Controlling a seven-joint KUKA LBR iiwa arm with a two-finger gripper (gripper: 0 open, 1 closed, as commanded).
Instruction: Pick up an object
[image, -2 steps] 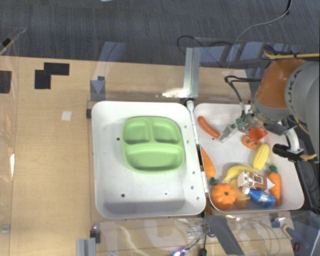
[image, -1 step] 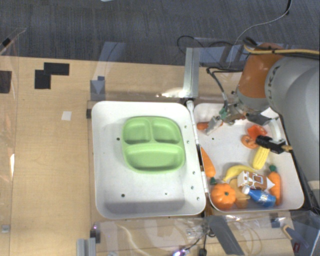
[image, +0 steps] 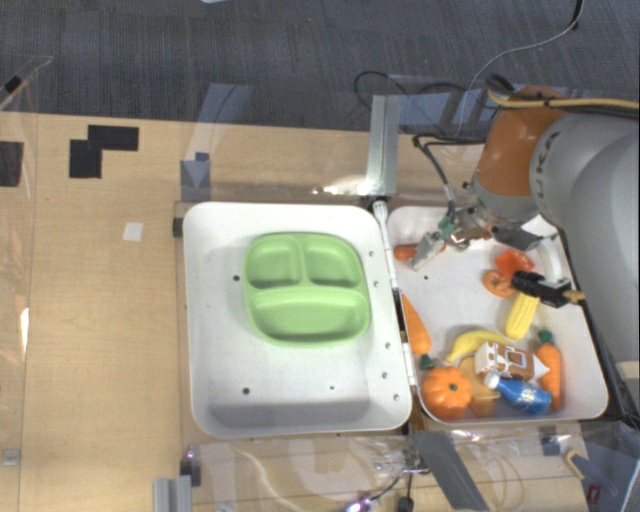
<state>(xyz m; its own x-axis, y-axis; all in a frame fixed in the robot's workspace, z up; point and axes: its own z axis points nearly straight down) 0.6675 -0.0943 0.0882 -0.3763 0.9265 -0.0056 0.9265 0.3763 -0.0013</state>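
My gripper (image: 432, 246) hangs low over the far left corner of the right bin (image: 455, 300), reaching in from the orange-banded wrist (image: 510, 150). A small red-orange piece (image: 403, 253) lies just left of its tip, by the bin's wall. Whether the tip touches it is unclear. Other toys fill the bin's near and right side: a red tomato-like piece (image: 508, 270), a corn cob (image: 521, 314), a banana (image: 470, 343), a pumpkin (image: 447, 391), a small carton (image: 503, 360) and a carrot (image: 416, 327) along the left wall.
The left bin (image: 215, 370) holds a green divided plate (image: 305, 288). A metal post (image: 383, 140) stands behind the divider between the bins. Cables (image: 440, 110) trail behind the right bin. The grey arm body (image: 600, 200) overhangs that bin's right edge.
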